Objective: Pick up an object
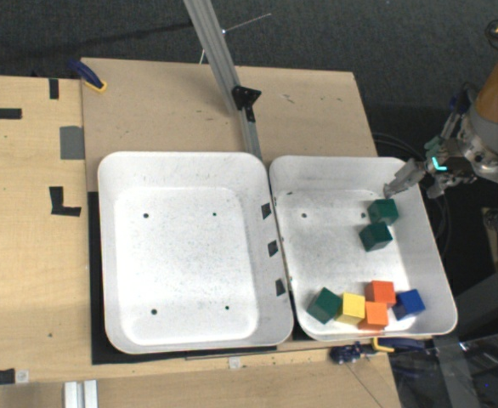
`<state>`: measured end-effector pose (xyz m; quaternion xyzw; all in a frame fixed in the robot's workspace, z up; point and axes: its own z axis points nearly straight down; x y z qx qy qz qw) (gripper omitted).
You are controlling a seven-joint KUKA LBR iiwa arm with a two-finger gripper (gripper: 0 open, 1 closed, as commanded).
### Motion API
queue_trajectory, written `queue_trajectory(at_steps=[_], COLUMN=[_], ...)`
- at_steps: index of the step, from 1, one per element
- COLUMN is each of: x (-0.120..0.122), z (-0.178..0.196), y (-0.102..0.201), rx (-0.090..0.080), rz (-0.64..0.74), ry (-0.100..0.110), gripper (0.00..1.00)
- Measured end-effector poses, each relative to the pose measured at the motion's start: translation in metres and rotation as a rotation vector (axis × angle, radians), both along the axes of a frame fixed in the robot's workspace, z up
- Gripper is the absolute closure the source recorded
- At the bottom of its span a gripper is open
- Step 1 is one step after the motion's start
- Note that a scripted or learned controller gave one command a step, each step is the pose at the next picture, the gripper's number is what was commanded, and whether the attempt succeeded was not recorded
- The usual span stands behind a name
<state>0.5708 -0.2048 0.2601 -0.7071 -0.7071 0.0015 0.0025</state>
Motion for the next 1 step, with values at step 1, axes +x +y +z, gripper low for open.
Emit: queue_trajectory(at_steps=[1], x=[0.0009], z=[0.0027], y=[0.0001], rx=[-0.001], rz=[0.001], ry=[-0.005], gripper=[0.00])
